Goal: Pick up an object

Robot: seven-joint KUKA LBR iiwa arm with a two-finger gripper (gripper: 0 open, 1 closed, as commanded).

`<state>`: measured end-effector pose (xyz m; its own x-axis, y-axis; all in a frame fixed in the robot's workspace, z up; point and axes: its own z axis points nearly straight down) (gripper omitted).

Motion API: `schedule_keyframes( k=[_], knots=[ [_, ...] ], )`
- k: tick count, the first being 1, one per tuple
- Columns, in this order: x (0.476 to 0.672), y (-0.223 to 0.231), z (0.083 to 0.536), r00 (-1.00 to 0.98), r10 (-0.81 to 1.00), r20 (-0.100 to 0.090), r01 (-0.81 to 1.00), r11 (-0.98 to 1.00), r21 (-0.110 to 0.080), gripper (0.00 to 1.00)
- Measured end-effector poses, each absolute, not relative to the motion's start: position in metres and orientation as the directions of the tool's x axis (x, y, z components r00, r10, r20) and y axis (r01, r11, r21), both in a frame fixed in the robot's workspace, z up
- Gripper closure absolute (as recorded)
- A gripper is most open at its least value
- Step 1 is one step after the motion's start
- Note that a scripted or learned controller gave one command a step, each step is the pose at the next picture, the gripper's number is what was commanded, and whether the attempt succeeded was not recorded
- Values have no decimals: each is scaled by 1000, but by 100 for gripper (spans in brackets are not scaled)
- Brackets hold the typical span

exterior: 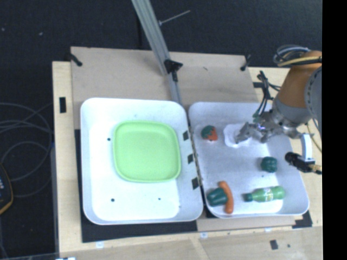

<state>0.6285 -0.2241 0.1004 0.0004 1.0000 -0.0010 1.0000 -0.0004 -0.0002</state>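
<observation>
The right bin [293, 202] holds several small objects. A red and green toy [209, 133] lies near its left wall. Just to the right of that toy lies a white object [232, 136], and my gripper [245, 135] hovers at its right edge, partly covering it. A dark green lump [269, 164] sits lower right of the gripper. A green bottle [264, 194] lies on its side near the front wall. An orange stick with a green piece [222, 196] rests in the front left corner.
The left bin [97, 161] carries a light green square plate [146, 150]. A grey metal pole [154, 31] slants up from the gap between the bins. The arm's orange band [297, 85] and cables hang over the right bin's far right side.
</observation>
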Motion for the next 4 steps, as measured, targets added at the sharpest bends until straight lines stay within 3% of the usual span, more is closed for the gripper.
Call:
schedule_keyframes(
  k=[1,4],
  knots=[
    [630,-225,114,0,1000,-2,1000,0,6,100],
    [633,-221,257,0,1000,-1,1000,0,5,100]
  ],
)
